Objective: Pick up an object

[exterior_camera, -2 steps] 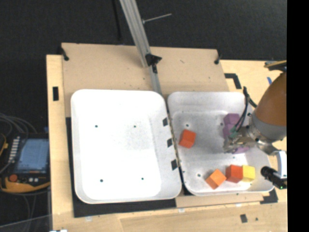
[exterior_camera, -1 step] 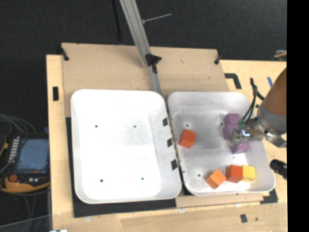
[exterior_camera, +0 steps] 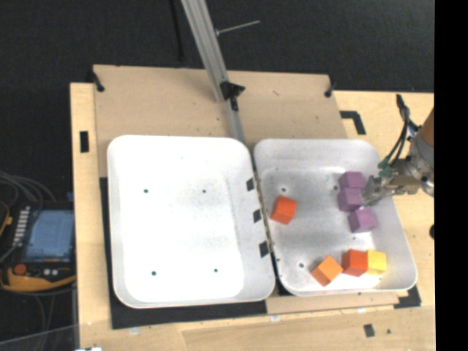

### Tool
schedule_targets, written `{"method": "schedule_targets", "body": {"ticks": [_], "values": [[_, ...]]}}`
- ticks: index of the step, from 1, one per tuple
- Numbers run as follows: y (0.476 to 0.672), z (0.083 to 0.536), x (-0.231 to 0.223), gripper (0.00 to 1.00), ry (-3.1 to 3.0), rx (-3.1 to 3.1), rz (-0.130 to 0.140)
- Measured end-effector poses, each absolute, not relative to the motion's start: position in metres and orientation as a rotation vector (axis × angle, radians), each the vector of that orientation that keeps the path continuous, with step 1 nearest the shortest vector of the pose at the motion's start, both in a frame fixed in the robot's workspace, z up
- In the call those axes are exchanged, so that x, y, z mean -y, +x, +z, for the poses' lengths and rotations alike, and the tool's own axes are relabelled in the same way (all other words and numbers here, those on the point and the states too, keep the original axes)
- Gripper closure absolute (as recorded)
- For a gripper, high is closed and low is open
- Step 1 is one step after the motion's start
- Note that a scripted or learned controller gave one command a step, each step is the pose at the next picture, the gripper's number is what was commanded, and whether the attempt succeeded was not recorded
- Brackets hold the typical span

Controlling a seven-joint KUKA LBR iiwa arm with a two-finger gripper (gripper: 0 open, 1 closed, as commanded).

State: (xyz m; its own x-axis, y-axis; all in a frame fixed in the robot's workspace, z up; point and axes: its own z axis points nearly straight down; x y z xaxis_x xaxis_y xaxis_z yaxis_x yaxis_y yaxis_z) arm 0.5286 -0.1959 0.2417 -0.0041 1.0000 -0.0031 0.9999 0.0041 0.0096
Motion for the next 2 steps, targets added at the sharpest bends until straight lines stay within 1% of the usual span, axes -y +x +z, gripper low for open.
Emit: {"method": "schedule_targets", "body": {"ticks": [1,2], "values": [[0.53,0.279,0.197,1.0,2.212,-2.223,0.005],[0.529,0.265,0.143,1.0,2.214,-2.227,0.001]]}}
